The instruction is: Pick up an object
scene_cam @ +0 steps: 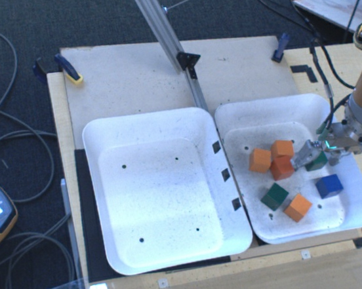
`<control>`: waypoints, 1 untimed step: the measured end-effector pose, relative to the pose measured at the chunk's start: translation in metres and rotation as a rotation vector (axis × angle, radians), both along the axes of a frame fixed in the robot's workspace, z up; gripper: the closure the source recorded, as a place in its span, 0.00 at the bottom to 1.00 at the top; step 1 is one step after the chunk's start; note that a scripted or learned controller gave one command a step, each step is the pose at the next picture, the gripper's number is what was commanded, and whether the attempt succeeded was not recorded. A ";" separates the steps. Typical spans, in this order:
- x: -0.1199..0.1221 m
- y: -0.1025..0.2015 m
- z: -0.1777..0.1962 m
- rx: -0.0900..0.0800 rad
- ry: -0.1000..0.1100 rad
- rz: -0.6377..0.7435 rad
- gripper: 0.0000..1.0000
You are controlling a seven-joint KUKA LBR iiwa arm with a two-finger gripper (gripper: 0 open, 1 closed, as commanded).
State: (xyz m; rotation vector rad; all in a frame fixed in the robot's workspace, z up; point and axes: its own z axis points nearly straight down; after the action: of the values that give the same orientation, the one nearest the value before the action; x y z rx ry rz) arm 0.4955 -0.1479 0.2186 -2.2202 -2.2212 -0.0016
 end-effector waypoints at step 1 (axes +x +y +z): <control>0.000 0.000 0.000 0.000 0.000 0.000 0.00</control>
State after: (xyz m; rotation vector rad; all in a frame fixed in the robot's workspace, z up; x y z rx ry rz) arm 0.4955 -0.1480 0.2186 -2.2205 -2.2212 -0.0017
